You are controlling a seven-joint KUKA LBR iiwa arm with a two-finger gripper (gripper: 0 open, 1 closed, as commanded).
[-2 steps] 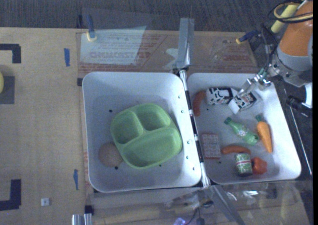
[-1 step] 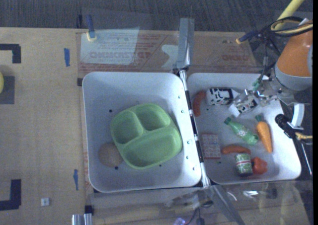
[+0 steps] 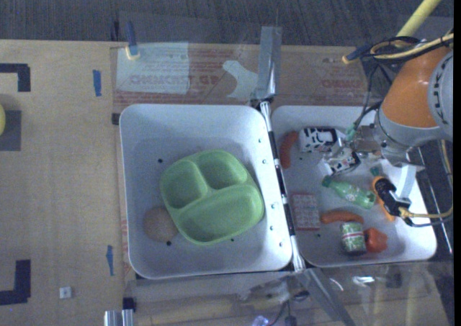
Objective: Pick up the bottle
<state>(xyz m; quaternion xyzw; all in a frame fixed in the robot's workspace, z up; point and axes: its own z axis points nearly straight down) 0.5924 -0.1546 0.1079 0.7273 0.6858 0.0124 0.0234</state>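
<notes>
The bottle (image 3: 351, 192) is a small clear green one lying on its side in the middle of the right bin (image 3: 421, 245), its cap end pointing left. My gripper (image 3: 341, 160) hangs just above and to the left of that cap end, between the bottle and a black-and-white toy (image 3: 315, 137). Nothing is seen held in it. The arm's grey and orange wrist (image 3: 414, 101) reaches in from the right over the bin's far right corner.
The right bin also holds a reddish sausage shape (image 3: 287, 148), a pink card (image 3: 305, 211), an orange stick (image 3: 341, 216), a green can (image 3: 352, 237) and a red piece (image 3: 376, 240). In the left bin (image 3: 137, 137) lie a green divided plate (image 3: 211, 196) and a tan ball (image 3: 159, 224).
</notes>
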